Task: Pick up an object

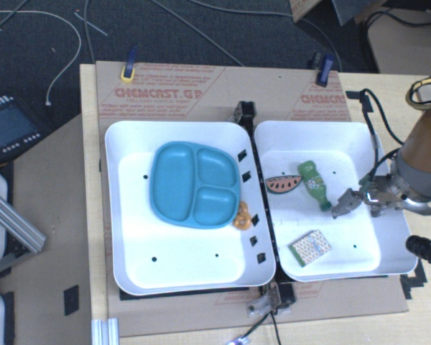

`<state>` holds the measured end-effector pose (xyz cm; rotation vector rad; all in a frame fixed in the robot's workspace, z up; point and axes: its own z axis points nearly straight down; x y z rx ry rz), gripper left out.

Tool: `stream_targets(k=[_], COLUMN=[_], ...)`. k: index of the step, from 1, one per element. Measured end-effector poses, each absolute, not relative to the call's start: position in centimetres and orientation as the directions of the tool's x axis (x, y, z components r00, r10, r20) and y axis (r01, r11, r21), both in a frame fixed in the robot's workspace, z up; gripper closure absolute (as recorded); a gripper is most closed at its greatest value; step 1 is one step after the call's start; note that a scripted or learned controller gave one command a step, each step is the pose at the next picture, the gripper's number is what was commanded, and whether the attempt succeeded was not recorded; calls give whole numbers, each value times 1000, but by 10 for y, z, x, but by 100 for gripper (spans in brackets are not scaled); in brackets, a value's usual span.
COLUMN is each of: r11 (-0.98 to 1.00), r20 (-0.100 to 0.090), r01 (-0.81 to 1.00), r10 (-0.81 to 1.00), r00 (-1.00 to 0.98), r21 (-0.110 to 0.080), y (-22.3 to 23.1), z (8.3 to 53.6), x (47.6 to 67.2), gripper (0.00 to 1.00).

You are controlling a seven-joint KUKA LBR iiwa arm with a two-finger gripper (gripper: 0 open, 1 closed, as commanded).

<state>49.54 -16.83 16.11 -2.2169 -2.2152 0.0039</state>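
In the right bin (359,139) lie a green bottle (314,184), a watermelon slice toy (282,184) to its left, and a small patterned packet (310,247) nearer the front. My gripper (345,203) hangs low over this bin, just right of the bottle's lower end and close to it; whether it touches is unclear. Nothing shows in the gripper. The left bin (179,261) holds a blue divided plate (195,184) with a small orange toy (242,217) at its right edge.
The arm (420,167) comes in over the right bin's right wall. A black divider with clips (253,185) runs between the bins. Cables (373,131) trail along the right bin's far right corner. Bare white floor shows in the front of the left bin.
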Motion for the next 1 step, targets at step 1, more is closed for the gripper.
stream_targets(k=[1], r11=[0], r20=[4], r01=[1000], r10=[1000], r00=[0], r21=[-6], y=[-163], z=[118], x=[495], gripper=[0])
